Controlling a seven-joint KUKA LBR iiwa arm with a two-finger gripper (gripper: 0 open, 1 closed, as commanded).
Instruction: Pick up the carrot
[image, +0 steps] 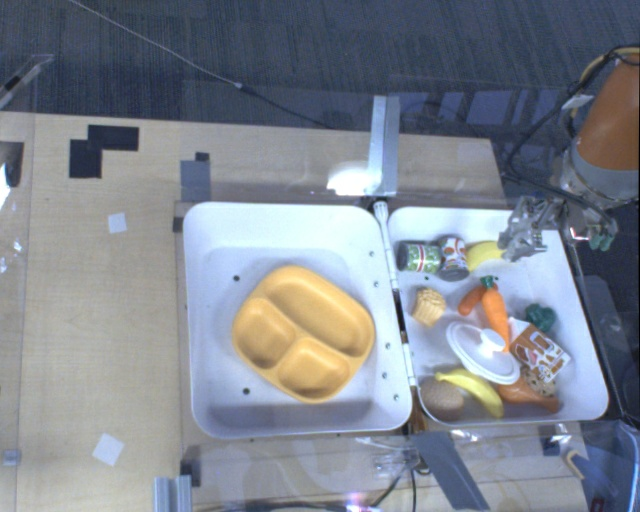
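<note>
Nearest, along the lower edge of the right bin, lie a banana, a brown potato-like lump and an orange piece tucked under a printed carton. Just above them sits a white lidded dish, with a corn piece to its left and something dark green to its right.

The carrot lies in the middle of this crowd, green top pointing up-frame, its thin end touching or just over the dish rim. A smaller orange piece lies close on its left. Further up are a can on its side and a yellow lemon-like fruit.

The left bin holds a yellow divided plate.

Farthest, at the upper right of the frame, the gripper hovers over the right bin's top edge, near the yellow fruit and short of the carrot. Whether it is wide or narrow cannot be told; nothing is seen held.

The risk is probably crowding: a descent slightly off could close on the small orange piece or the dish rim instead, or nudge the carrot so it rolls aside. Two other orange things nearby could also draw a wrong pick.
</note>
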